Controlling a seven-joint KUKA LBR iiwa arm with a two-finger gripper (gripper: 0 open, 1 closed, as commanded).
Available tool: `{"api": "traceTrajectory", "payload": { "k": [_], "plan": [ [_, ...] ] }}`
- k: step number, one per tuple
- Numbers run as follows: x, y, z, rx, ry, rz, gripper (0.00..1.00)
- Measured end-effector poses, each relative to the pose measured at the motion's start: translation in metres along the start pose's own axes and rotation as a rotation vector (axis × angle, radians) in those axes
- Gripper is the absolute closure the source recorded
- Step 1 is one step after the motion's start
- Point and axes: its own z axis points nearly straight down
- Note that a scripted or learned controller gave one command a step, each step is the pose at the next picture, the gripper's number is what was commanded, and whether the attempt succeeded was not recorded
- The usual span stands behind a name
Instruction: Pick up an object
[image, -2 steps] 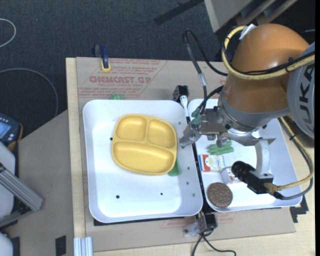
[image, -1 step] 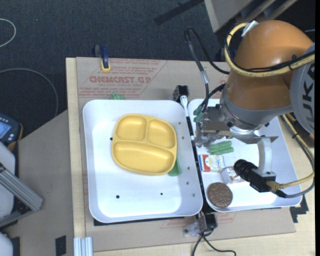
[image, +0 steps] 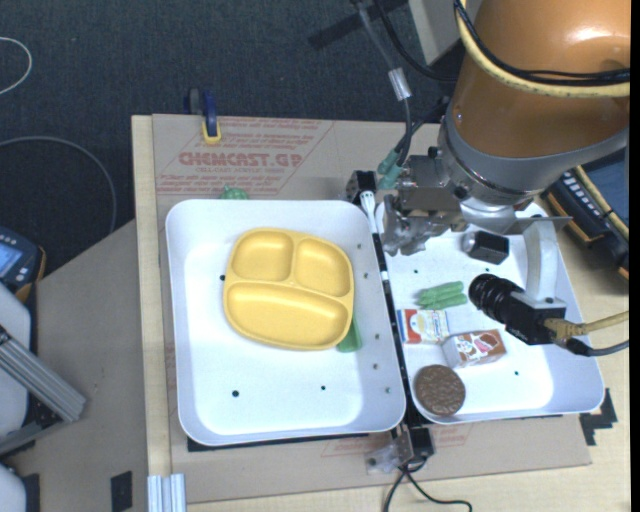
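Note:
My gripper (image: 402, 236) hangs over the far left corner of the right bin (image: 560, 400), close to the wall between the two bins, with the wrist hiding its tip. In that bin, nearer the front, lie a green pod-like piece (image: 441, 295), a small white carton (image: 425, 325), a red-brown packet (image: 474, 347) and a round brown cookie (image: 440, 390). A small dark block (image: 488, 246) sits just right of the gripper. Nothing shows in the gripper's grasp.
The left bin (image: 200, 330) holds a yellow divided plate (image: 290, 288), with a green piece (image: 348, 338) peeking from under its right edge. A blue-and-yellow clamp (image: 210, 115) stands at the far edge of the board.

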Motion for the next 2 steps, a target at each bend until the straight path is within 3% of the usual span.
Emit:
{"api": "traceTrajectory", "payload": {
  "k": [1,2],
  "plan": [
    [0.04,-0.001,0.013,0.014,-0.003,0.0,1.0],
    [0.098,-0.001,-0.002,0.009,-0.001,-0.002,1.0]
  ]
}}
